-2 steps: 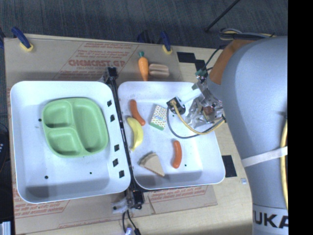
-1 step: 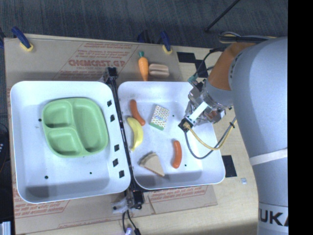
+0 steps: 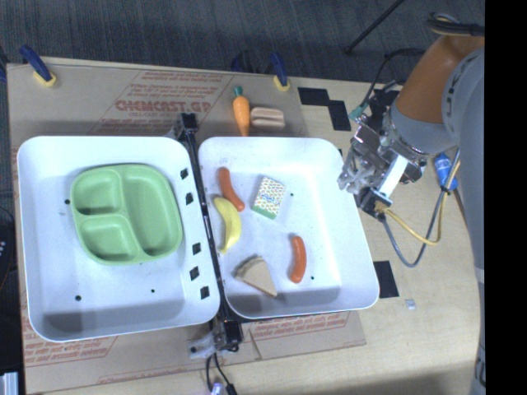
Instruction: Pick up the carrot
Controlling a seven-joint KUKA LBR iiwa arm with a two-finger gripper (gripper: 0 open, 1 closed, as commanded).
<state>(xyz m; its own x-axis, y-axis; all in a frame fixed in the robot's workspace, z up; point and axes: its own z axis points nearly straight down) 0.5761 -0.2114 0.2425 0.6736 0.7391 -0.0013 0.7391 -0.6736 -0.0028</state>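
The carrot, orange with a green top, lies on the cardboard just behind the right bin's back rim, outside both bins. My gripper hangs over the right rim of the right bin, far to the right of the carrot and nearer the camera. Nothing shows in its grasp.
A tan bun-like toy lies right beside the carrot. The right bin holds two red sausages, a banana, a small green-and-white box and a sandwich wedge. A green divided plate sits in the left bin. Blue clamps hold the cardboard.
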